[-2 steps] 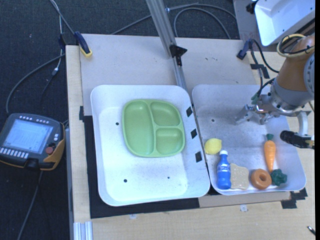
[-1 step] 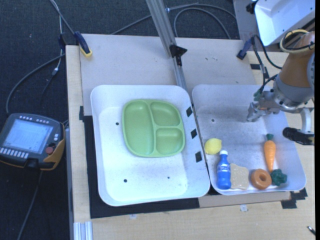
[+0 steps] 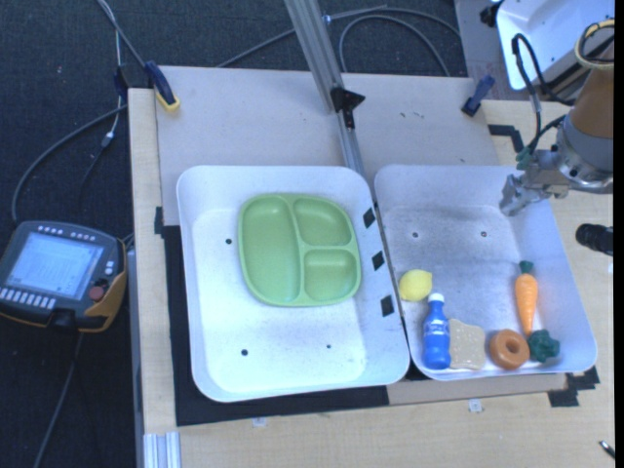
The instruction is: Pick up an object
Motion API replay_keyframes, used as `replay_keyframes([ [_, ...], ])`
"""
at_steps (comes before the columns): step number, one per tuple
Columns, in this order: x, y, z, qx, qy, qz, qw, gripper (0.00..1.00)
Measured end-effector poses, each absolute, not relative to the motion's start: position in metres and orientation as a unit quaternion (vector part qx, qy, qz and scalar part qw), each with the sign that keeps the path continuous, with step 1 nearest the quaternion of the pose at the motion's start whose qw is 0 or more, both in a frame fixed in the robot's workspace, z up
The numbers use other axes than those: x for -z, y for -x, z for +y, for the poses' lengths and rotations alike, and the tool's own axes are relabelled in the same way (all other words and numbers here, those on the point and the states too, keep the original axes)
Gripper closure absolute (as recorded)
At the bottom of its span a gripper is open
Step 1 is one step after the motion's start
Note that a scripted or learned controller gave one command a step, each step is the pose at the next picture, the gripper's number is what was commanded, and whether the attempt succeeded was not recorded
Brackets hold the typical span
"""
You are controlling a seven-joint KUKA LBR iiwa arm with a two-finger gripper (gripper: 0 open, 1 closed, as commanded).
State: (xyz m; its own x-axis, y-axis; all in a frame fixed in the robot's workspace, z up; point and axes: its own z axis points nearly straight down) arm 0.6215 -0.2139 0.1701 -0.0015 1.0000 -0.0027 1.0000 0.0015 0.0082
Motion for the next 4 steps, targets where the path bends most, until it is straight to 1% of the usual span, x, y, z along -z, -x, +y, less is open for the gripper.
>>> replay_keyframes([
  [1,-0.225,-0.623,-0.214,-0.0017,-0.707,0.708,0.003,1.0],
  [2,-0.237,-0.624,-0.158,-0.0009,-0.705,0.709,0.0,1.0],
  [4,-0.251,-0.625,-0.052,-0.0011,-0.705,0.709,0.0,1.0],
])
